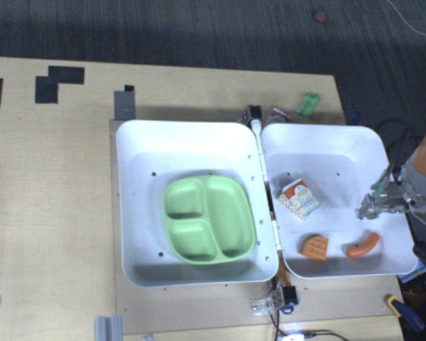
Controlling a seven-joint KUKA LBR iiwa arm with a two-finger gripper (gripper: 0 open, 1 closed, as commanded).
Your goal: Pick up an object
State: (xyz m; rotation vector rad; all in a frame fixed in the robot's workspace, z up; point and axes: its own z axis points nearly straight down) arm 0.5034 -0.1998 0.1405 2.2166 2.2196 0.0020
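Nothing's picked up yet: the gripper (373, 206) hangs over the right bin (326, 144) holding nothing, with the toy sausage (362, 246) lying just below it and waiting for a grab.

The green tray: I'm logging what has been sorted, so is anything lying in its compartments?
Empty. All three compartments of the green tray show bare green plastic; it lies flat in the left bin.
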